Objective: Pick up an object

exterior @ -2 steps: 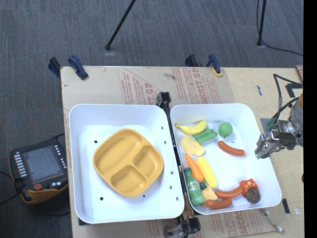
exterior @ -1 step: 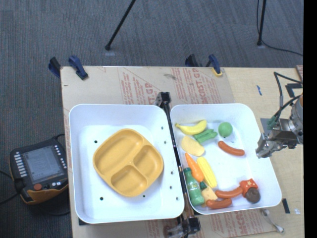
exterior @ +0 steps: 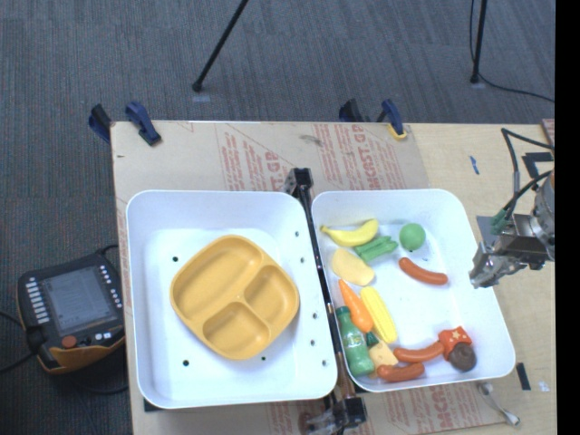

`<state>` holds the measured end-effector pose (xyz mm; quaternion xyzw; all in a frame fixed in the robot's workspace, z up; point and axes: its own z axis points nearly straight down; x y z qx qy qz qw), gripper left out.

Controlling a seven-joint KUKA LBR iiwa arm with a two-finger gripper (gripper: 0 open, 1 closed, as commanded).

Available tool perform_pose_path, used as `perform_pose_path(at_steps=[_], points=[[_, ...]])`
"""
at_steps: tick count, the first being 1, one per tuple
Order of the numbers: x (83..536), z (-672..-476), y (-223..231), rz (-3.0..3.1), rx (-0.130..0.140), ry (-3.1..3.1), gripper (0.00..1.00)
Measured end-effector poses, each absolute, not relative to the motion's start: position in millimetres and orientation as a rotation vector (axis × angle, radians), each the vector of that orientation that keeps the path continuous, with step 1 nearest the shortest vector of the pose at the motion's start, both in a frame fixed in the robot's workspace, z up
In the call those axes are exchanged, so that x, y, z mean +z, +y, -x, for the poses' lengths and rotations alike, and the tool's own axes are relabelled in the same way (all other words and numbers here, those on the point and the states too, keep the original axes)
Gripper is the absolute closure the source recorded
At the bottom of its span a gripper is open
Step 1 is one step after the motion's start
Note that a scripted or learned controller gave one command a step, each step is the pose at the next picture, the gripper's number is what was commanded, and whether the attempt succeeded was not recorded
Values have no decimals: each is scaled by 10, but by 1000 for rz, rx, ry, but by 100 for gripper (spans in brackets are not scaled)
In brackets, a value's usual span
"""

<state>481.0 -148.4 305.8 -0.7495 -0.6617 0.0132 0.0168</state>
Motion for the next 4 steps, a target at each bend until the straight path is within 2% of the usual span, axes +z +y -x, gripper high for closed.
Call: perform_pose_path(at_steps=[4], points=[[3293,-4847,-1462,2274,75,-2077,100]])
